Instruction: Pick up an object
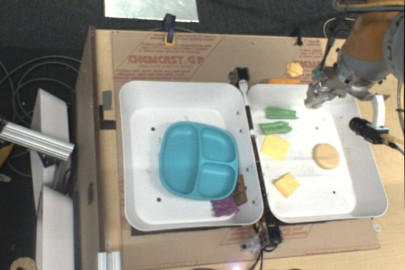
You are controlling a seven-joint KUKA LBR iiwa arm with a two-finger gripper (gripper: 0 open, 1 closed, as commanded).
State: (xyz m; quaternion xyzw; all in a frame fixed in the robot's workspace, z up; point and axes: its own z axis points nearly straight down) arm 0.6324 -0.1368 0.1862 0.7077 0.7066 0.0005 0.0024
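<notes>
Hovering pincer (314,100) near right bin's (370,199) back edge, grip state unclear. Nearest target: green bean (280,113), just left of pincer. Judgement: shift left, descend straight, close across bean's narrow width.

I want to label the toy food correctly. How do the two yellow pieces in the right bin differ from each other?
The upper yellow piece is paler and larger; the lower yellow piece is a deeper, more orange yellow and smaller. The upper one lies just below the green pieces; the lower one lies nearer the front rim of the right bin. Both look flat and roughly square.
</notes>
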